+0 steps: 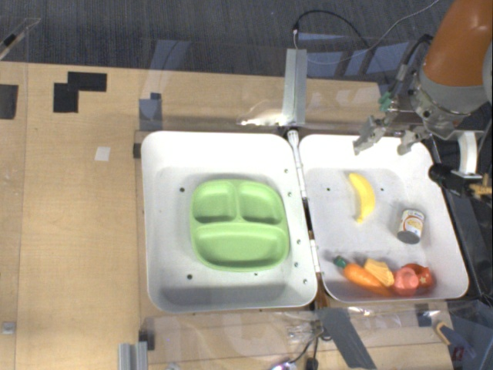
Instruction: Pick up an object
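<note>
1. Nearest the lens, along the right bin's (385, 293) front wall, lie a carrot (356, 274), an orange piece that may be a second vegetable (378, 270) and a red fruit (413, 279), touching in a row.
2. Behind them, a small can (411, 226) stands near the right wall; a banana (362, 196) lies mid-bin, apart from it.
3. Above the bin's far right corner hangs the gripper (389, 139), fingers spread, nothing between them.
4. Left bin (162, 206): a green divided plate (239, 223) sits centred.
</note>
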Action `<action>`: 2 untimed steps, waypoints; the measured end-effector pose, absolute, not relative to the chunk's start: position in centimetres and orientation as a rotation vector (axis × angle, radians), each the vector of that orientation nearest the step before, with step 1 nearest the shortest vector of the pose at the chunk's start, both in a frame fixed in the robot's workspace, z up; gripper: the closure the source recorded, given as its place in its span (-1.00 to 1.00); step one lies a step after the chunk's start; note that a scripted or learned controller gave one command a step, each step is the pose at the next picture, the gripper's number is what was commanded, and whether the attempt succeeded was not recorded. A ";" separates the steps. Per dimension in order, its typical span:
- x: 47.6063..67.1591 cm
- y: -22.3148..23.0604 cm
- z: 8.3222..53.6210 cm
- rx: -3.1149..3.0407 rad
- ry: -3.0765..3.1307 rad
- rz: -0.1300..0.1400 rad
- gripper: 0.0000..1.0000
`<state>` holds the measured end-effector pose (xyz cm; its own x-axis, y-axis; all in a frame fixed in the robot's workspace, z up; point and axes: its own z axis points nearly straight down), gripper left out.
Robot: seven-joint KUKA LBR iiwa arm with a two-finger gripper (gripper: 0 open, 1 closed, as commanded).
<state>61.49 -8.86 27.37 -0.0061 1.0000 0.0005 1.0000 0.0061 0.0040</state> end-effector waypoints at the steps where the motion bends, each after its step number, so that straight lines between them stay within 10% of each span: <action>1: 58.0 -6.7 37.4 2.228 2.207 0.008 -1.00; 2: 63.6 -14.9 39.8 2.051 2.372 0.005 -1.00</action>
